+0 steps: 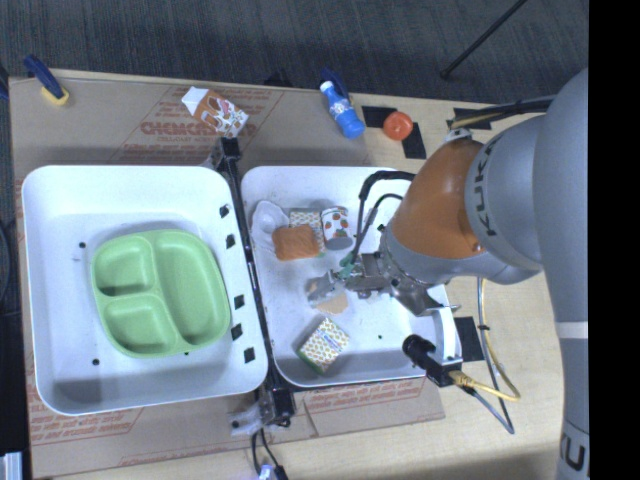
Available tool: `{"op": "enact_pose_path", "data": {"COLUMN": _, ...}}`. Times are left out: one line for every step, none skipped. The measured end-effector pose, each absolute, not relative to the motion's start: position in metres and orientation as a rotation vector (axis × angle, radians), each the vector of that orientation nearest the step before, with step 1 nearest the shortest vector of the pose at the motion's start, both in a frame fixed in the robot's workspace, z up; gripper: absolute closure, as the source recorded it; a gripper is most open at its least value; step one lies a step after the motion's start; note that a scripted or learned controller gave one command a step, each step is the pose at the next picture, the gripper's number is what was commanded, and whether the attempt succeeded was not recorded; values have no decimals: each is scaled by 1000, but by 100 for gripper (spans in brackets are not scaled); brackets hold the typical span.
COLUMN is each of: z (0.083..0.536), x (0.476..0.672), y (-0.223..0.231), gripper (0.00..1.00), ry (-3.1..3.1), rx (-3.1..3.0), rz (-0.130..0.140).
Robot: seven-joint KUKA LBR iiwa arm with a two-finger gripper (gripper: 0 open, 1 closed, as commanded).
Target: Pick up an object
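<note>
two bins (40, 268) side by side, and the action is all in the right one, where the gripper (330, 290) is down low near the middle of the floor, the arm (450, 218) reaching in from the right. whether the tool is wide or narrow, i cannot tell; the wrist and cables crowd it. right under its tip sits a small tan object (333, 302), touching or nearly so, and that looks like the target. just far of it lie an orange-brown block (296, 242) and a small printed cup (337, 226); near of it, a patterned packet (323, 344) tilted by the near wall. over in the left bin, a green divided plate (160, 290), well apart.

the worry: the tan piece is small and flat, so a close could skid over it or nudge it aside and come up bare. a lift off-centre might drop it, or drag toward the packet.
</note>
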State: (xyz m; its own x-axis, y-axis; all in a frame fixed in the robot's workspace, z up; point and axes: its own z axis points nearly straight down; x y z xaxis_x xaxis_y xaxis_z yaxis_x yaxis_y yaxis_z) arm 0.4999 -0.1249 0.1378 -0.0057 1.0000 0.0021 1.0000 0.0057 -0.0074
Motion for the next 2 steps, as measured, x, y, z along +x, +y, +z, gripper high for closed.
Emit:
{"op": "enact_pose_path", "data": {"z": 91, "x": 476, "y": -104, "gripper": 0, "ry": -2224, "rx": -2211, "rz": 4}}
{"op": "enact_pose_path", "data": {"z": 101, "x": 477, "y": -104, "gripper": 100, "ry": -2229, "rx": -2206, "rz": 4}}
